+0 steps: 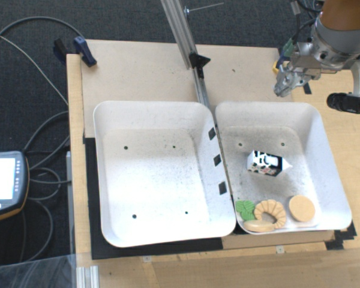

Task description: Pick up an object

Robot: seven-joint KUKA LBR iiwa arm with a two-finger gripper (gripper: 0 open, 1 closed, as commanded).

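The right bin (315, 134) holds a small black-and-white carton (266, 163) near its middle. Along its near edge lie a green leafy piece (245, 209), a tan ridged croissant-like piece (271, 213) and a round tan cookie (302, 208). My gripper (283, 86) hangs above the bench just beyond the right bin's far rim, well away from the carton, with nothing seen between its fingers. The grey arm with its orange band (343, 8) comes in from the upper right.
The left bin (108, 125) sits beside the right one, with black clips along their shared wall. A slanted metal rail (180, 29) crosses the bench behind the bins. A blue clamp (84, 50) grips the bench's far left corner. A tablet (3, 182) lies left.
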